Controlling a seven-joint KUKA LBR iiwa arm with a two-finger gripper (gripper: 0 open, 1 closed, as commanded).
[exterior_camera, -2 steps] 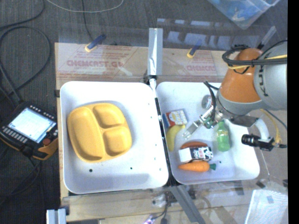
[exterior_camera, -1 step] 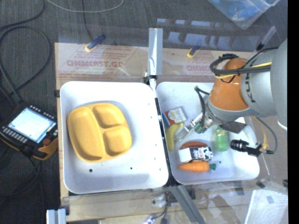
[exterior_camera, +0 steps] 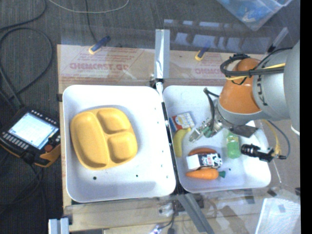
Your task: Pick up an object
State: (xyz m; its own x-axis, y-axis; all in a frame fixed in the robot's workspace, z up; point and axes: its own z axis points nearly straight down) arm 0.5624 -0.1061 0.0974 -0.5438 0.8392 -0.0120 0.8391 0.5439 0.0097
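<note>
**Crowded right bin, mis-grasp risk**

Far left of the gripper, a yellow tray is seen. Just left lie a banana and a card; below, a carrot. Finger state cannot be told. Neighbours may be nudged or two items pinched.

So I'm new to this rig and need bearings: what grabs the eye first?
The yellow divided plate lying alone in the left bin. Then the arm's orange band over the right bin, where a carrot, a banana and a green bottle are clustered.
</note>
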